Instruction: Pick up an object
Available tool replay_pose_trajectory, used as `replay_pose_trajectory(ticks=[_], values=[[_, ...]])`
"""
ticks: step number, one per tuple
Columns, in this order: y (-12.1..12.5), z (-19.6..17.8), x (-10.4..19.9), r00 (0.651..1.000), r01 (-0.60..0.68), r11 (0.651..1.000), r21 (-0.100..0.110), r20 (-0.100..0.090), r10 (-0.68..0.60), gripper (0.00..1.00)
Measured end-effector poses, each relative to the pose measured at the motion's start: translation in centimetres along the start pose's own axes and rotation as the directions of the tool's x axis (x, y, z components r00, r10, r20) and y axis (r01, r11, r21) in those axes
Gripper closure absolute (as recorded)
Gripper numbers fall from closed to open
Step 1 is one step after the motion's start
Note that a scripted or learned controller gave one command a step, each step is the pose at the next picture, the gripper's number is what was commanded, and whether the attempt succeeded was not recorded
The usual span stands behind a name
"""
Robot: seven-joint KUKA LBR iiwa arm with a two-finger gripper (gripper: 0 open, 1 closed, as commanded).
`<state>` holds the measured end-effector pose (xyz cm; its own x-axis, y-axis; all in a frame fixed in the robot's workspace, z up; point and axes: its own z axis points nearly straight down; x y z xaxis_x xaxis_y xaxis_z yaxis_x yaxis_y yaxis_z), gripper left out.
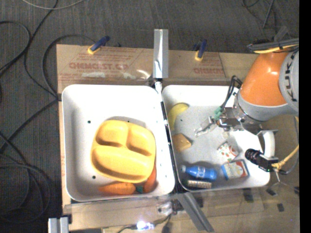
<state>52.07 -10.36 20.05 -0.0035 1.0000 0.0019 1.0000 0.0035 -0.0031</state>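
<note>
Gripper [206, 128] over right bin [194, 95], fingers' state cannot be told. Tan block [181, 142] lies just left-below it; bare floor between; blue bottle [199, 172] near front rim.

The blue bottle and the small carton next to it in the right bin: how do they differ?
The blue bottle is rounded and lies on its side, its long axis running left-right; the small carton is boxy and sits slightly askew. The bottle is blue with a white band, the carton white with red and green print. The bottle lies nearer the divider between the bins, the carton nearer the arm's side. Both rest along the near edge of the right bin, side by side.
</note>
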Motion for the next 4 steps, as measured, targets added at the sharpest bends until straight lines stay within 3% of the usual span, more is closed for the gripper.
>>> replay_pose_trajectory(ticks=[1, 2, 3, 4], values=[[-2.7, 0.2, -5.3, 1.0, 0.01, 1.0, -0.001, 0.002, -0.01, 0.0], [-3.7, -0.8, -4.7, 0.992, 0.124, 0.992, -0.002, 0.002, -0.124, 0.0], [-3.7, 10.3, -8.3, 0.995, 0.101, 0.995, -0.001, 0.001, -0.101, 0.0], [1.5, 11.2, -8.8, 0.998, 0.07, 0.998, -0.008, 0.003, -0.07, 0.0]])
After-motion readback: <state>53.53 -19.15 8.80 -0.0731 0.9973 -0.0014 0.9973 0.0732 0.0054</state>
